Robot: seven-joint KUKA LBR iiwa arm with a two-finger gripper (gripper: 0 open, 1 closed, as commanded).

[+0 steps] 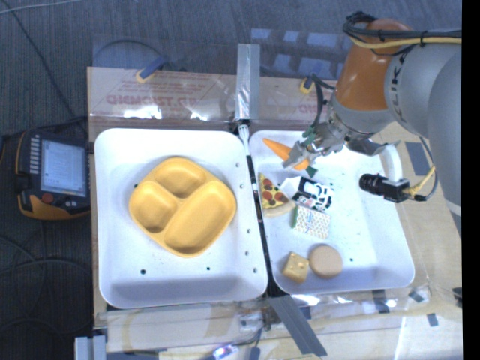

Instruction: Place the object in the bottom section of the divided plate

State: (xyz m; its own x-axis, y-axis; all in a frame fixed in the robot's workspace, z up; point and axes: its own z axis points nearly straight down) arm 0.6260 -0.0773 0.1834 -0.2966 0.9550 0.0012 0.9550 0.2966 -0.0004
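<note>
The yellow three-section divided plastic plate [182, 205] sits in the left white bin [112, 276], centre-left of frame. The claw [306, 154] hangs over the right white bin [390, 261], upper right, just beside an orange carrot-shaped toy [276, 148] — finger opening cannot be told. Below lie a pizza-slice toy [271, 194], a cheese wedge [295, 266] and a round tan disc [326, 260].

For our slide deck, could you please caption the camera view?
End effector above an orange carrot-shaped toy in the right white bin; yellow three-section divided plate in the left white bin.
</note>
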